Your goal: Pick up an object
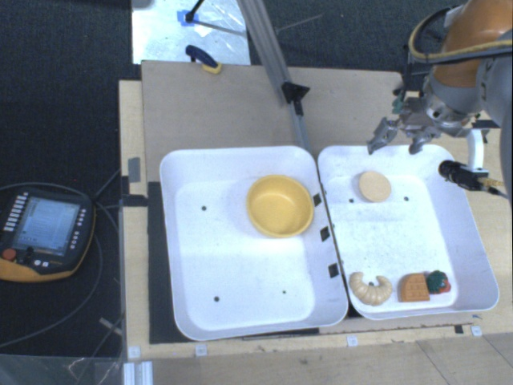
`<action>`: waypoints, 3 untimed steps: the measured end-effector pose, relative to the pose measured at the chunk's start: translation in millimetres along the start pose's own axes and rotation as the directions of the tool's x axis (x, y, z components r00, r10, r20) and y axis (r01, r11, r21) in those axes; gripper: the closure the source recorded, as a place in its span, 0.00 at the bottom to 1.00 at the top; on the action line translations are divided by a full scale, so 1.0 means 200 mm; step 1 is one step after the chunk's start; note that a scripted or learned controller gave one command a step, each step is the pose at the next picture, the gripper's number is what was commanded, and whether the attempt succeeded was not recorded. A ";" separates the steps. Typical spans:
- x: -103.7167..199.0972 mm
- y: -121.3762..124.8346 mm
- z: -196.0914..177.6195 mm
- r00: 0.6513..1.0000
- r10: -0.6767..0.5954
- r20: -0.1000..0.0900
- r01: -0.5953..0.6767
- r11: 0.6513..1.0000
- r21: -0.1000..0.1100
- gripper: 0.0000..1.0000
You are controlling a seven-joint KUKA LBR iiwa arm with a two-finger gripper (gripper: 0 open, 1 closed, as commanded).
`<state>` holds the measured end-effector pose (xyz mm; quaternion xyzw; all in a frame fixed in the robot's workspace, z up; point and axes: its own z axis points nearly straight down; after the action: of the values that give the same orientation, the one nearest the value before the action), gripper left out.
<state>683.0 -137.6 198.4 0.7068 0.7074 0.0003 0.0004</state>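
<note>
While the pincer [398, 140] hangs over the far rim of the right bin [461, 215], nothing is picked yet, so the task looks barely begun: approach maybe under way, grasp and lift all left to do. Fingers are spread, w/ a clear gap between the two dark tips; nothing sits between them and they touch nothing as far as the view shows. They seem to hover above the rim, not down in the bin.

Nearest thing is the round cookie [374, 187], lying flat just below and slightly left of the pincer on the bin floor, apart from the tips. It's the likeliest target by position, tho that's a guess. Being flat and low, it'd prob need the tips right down at the floor to get a hold.

Further off, at the bin's near edge, well apart from the pincer: a croissant [370, 288], a waffle [414, 287] just beside it, and a small red/green item [437, 281] touching the waffle; can't tell what that one is.

Left of the pincer, across the divide, the left bin [200, 295] holds a yellow bowl [280, 205], upright, near its far right corner.
</note>
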 end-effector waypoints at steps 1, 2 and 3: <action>-0.02 0.01 0.21 1.000 0.000 0.000 0.000 1.000 0.002 0.00; -0.03 0.03 0.42 1.000 0.000 0.000 0.000 1.000 0.001 0.00; -0.03 0.03 0.54 1.000 0.000 0.001 0.000 1.000 0.001 0.00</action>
<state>688.8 -143.8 91.2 0.7069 0.7074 -0.0004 0.0001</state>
